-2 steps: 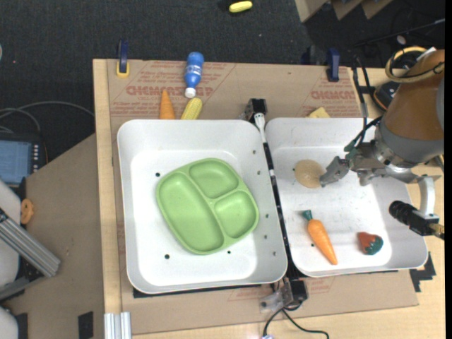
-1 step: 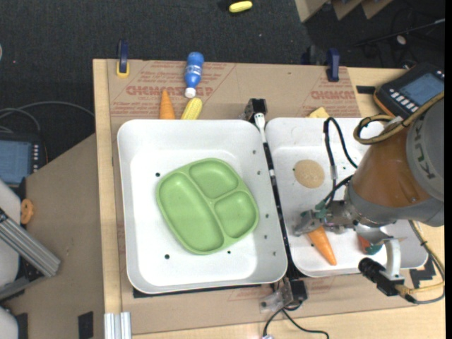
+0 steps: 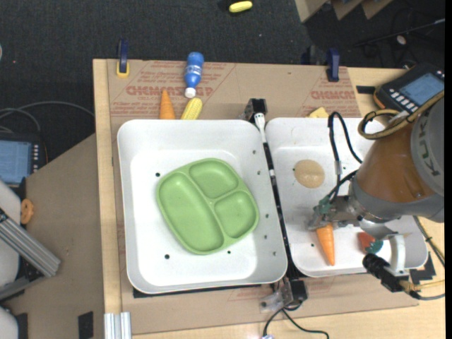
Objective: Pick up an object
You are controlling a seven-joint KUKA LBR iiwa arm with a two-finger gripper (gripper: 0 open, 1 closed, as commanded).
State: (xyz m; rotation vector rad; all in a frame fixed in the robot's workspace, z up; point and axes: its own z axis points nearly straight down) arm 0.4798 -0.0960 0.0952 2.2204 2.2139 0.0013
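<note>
Watching carrot (image 3: 325, 244) at 6 o'clock in right bin (image 3: 304, 265) | gripper (image 3: 323, 216) sits at its top end, grip state you cannot tell | risk: tapered body slips or rolls out | cookie (image 3: 308, 173) lies at 12 o'clock.

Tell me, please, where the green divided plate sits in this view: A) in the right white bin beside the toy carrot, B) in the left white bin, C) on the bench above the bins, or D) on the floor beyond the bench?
B: the green divided plate lies flat inside the left white bin, while the toy carrot lies in the right white bin near the gripper.
</note>
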